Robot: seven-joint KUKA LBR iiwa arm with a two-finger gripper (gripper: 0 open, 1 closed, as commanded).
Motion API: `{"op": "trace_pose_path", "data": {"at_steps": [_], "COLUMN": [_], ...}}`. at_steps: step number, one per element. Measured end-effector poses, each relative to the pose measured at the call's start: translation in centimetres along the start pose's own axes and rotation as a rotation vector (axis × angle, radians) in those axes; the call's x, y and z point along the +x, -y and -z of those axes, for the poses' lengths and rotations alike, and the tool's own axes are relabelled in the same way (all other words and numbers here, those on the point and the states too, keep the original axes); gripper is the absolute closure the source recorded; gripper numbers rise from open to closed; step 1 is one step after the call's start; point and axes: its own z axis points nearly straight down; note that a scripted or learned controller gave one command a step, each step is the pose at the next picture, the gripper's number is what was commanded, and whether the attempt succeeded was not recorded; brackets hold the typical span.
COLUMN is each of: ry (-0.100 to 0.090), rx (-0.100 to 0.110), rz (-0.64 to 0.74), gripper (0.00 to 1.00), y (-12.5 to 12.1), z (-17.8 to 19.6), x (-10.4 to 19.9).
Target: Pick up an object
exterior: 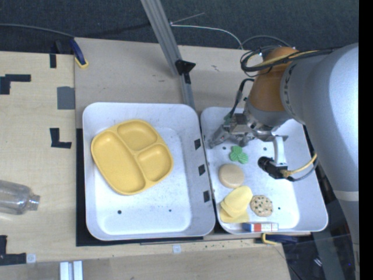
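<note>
Gripper (pixel 232 134) hovers low in the right bin (pixel 309 214), jaws' state I can't tell, green toy (pixel 237 154) just below them: better drop straight, centred over it.

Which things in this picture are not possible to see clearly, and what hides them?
- Gripper: in the camera view the wrist covers its fingers, so their state is unclear.
- Green object: too small and blurred to identify.
- Right bin: its far right part lies under the arm.
- Clear bottle: cut off by the left edge.
</note>
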Motion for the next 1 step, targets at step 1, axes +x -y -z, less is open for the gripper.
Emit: {"op": "trace_pose_path", "data": {"at_steps": [1], "ry": [-0.003], "rx": [-0.001], "rz": [-0.001], "gripper": [1.0], "y": [-0.11], "z": [1.16], "x": [0.01]}}
